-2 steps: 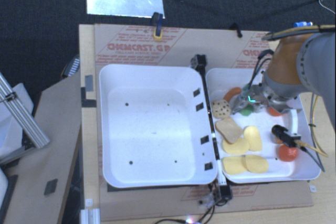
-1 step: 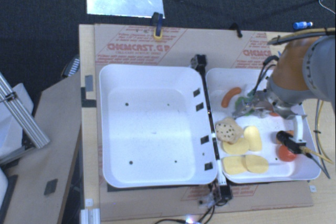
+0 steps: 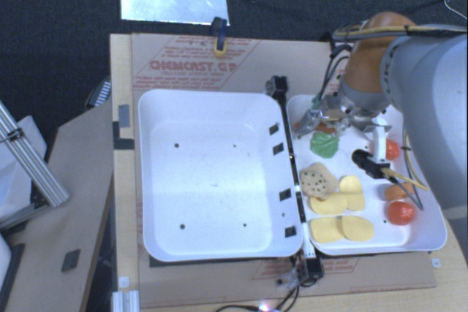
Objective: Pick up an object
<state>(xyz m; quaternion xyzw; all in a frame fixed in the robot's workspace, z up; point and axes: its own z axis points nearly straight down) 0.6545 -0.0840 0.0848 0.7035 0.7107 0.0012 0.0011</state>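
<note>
In the right bin (image 3: 423, 229): green crumpled lump (image 3: 324, 145) toward the far left; brown speckled biscuit (image 3: 316, 180) lying flat just nearer; four pale yellow slices (image 3: 357, 228) clustered beside it, some overlapping; red ball (image 3: 401, 212), possibly a tomato, just beside a smaller orange ball (image 3: 395, 192).

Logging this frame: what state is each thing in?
gripper: down at the right bin's far end
green piece: on the bin floor, beside the gripper
yellow slices: lying flat, clustered
cookie: lying flat, touching the yellow slices
tomato: resting apart, near corner
</note>
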